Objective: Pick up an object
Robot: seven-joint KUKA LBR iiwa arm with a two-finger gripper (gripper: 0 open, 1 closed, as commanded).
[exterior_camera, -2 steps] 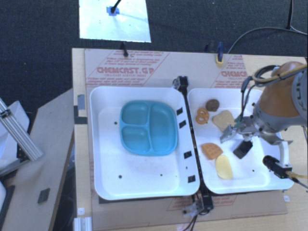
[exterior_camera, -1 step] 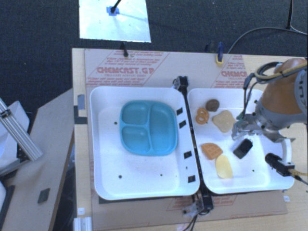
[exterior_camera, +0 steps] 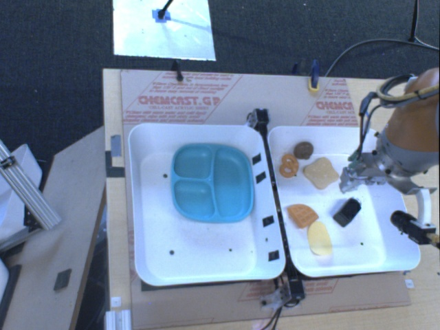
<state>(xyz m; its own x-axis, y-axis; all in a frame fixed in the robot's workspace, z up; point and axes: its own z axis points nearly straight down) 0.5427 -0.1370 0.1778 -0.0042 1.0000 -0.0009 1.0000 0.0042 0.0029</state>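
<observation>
the grey arm (exterior_camera: pixel 405 150), with its orange band (exterior_camera: pixel 421 112), reaches in over the right edge of the right bin (exterior_camera: pixel 375 253). the gripper (exterior_camera: pixel 349 181) hangs low over the bin's middle, a little toward the right wall. from this slanted angle i cannot tell whether it is spread or pressed together.

a black block (exterior_camera: pixel 347 212) lies on the bin floor just on the near-edge side of the gripper, turned on a diagonal. whether the two touch cannot be told. a tan, bread-like slice (exterior_camera: pixel 320 173) lies just beside the gripper, on the side toward the divider between the bins.

near the far left corner of this bin sits a small brown round piece (exterior_camera: pixel 303 150). just beside it, toward the divider, is a pretzel (exterior_camera: pixel 289 165). closer to the near edge, an orange waffle-like wedge (exterior_camera: pixel 302 216) lies by the divider. a pale yellow oval (exterior_camera: pixel 319 238) lies just beside the wedge, nearer the front edge of the bin.

the left bin (exterior_camera: pixel 206 253) holds a blue plate (exterior_camera: pixel 210 183) with three compartments. it lies flat around the bin's middle, somewhat toward the far edge. black clips (exterior_camera: pixel 268 220) sit along the seam where the two bins meet. both bins rest on the surface (exterior_camera: pixel 179 98), which is covered by a sheet printed with red lettering.
</observation>
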